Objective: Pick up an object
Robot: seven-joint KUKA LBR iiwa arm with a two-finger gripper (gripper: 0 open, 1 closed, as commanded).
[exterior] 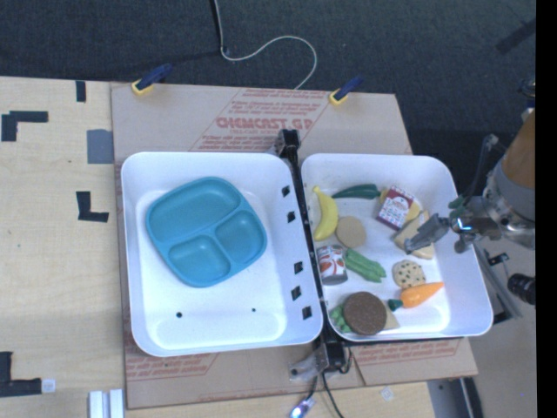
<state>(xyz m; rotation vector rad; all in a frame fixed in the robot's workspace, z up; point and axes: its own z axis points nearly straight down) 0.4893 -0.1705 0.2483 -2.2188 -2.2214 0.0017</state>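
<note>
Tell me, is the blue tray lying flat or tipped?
Flat. The blue tray rests on the floor of the left bin, its three compartments facing up.

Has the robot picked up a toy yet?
Not yet. Nothing looks lifted: the banana, carrot and cookie all lie in the right bin. The gripper is low at that bin's right side, near a pale toy. Grabbing and lifting remain.
</note>
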